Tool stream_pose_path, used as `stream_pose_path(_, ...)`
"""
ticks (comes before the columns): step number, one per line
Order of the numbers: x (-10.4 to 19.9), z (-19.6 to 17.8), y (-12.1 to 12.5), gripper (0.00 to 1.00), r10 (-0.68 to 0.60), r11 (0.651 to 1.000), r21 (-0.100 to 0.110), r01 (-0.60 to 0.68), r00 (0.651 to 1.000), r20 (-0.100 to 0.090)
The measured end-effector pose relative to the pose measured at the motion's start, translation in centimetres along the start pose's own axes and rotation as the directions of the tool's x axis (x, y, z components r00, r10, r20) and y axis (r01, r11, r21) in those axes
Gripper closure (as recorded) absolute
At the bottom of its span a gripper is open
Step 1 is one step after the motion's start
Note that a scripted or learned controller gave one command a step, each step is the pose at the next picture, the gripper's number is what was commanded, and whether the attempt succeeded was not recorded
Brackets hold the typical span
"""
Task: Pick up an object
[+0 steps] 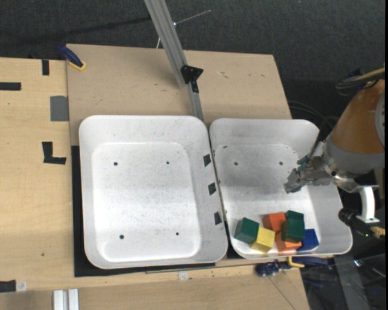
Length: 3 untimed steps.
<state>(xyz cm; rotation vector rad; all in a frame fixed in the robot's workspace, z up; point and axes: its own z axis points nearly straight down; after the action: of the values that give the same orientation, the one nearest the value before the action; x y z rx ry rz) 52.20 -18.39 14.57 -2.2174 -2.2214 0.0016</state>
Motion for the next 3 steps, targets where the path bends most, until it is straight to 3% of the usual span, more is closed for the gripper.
stream_pose_path(2, -0.2, -11.2, -0.4, 1.0, 0.0, 1.0, -0.009, 0.0, 1.0, 0.003)
stream_pose_path(3, -0.2, -11.5, -0.4, 1.0, 0.0, 1.0, -0.003, 0.0, 1.0, 0.001)
